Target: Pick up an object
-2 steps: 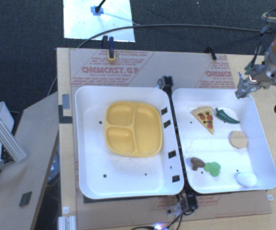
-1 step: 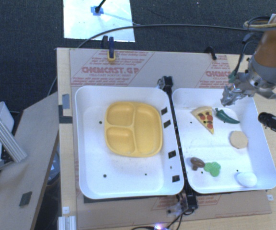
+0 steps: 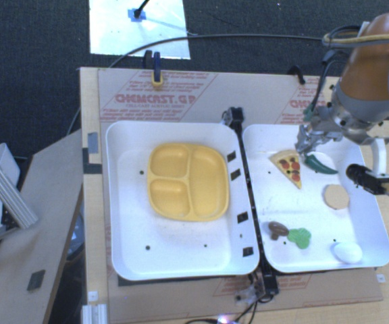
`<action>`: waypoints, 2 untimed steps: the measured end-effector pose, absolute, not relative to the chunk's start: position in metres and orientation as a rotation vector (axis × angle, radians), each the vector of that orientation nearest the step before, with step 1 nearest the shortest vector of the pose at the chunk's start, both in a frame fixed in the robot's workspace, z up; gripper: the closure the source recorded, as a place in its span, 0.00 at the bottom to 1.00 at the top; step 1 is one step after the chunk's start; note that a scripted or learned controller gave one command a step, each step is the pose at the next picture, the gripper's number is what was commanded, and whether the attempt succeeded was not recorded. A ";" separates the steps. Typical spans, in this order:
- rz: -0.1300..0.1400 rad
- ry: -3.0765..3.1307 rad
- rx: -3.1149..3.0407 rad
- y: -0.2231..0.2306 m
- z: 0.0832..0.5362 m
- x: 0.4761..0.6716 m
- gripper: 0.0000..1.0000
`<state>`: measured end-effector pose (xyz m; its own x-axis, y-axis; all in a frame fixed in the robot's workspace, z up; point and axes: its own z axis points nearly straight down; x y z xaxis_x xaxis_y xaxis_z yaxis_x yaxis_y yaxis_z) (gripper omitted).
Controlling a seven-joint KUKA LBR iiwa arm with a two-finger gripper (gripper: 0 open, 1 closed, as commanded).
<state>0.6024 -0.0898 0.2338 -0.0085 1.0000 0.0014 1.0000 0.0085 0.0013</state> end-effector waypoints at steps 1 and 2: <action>-0.002 -2.231 -2.210 -0.034 0.239 0.580 1.00; -0.003 -2.231 -2.211 0.012 0.240 0.573 1.00</action>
